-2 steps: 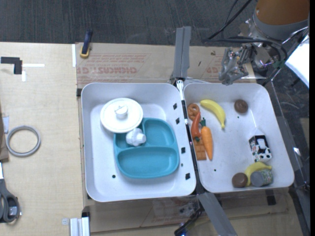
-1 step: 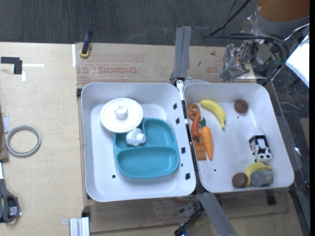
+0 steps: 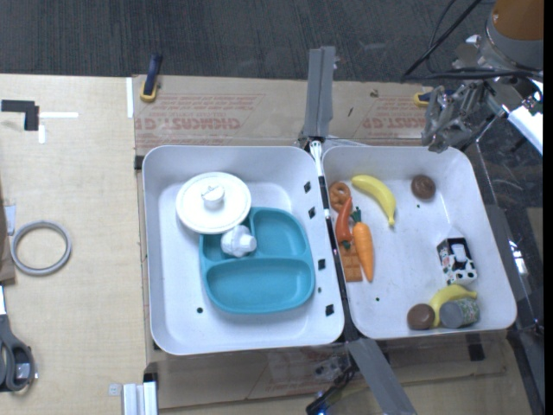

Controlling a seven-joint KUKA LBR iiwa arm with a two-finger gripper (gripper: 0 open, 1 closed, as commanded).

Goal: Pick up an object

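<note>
Above the right bin's [image 3: 484,199] far right corner hangs the gripper [image 3: 449,121], its state impossible to tell. Banana [image 3: 378,195] and carrot [image 3: 364,249] lie by the bin's left wall.

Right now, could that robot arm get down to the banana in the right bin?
Probably yes. The banana lies uncovered on the bin floor, apart from the carrot beside it, and the gripper hangs just past the bin's far right corner with nothing between them.

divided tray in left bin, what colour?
Teal blue; the divided tray shows best in the camera view.
</note>
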